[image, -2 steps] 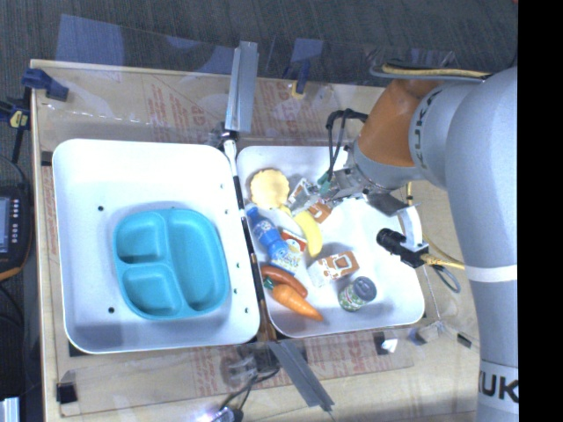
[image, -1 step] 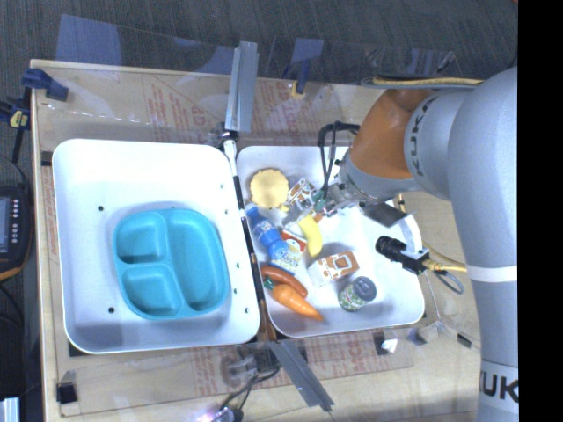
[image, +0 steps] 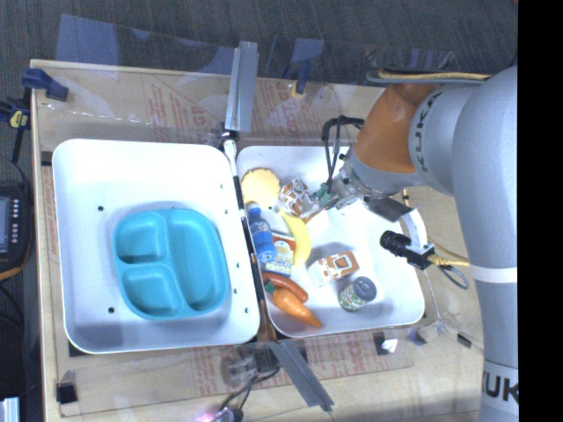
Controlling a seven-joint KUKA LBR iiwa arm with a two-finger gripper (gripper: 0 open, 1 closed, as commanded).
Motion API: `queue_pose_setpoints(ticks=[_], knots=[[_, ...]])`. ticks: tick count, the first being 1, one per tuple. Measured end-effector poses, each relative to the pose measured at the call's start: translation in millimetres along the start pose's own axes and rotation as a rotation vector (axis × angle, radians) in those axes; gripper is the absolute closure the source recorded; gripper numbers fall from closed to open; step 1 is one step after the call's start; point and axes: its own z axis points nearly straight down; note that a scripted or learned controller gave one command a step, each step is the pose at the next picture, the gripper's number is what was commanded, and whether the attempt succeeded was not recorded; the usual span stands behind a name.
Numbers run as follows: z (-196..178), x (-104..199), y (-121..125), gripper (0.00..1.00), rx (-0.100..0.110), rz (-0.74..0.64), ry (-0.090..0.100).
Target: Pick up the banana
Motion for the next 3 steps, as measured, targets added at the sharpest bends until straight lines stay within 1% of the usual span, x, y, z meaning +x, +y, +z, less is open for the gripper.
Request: queue_pose_setpoints(ticks=[1,2,3], knots=[[-0.2,0.0,0.0,0.00,0.000,0.000,0.000],[19.1,54.3,-38.8,0.00,0.019,0.030,0.021],[9.1,53.8,-37.4,1.00,0.019,0.023,0.020]])
